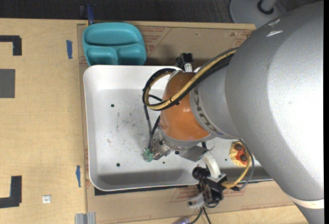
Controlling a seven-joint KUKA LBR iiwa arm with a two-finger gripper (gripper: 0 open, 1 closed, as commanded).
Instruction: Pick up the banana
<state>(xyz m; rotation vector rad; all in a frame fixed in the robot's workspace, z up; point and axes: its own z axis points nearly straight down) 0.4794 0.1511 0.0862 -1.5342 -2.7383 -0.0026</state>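
step: reaching into white bin (103, 115) | banana hidden beneath arm (247, 99) | tool (154, 152) state: cannot tell | next: confirm banana's position

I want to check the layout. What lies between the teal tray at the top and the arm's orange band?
In the camera view, between the teal tray and the orange band lies the white bin's rim and a bare, scuffed stretch of its floor.
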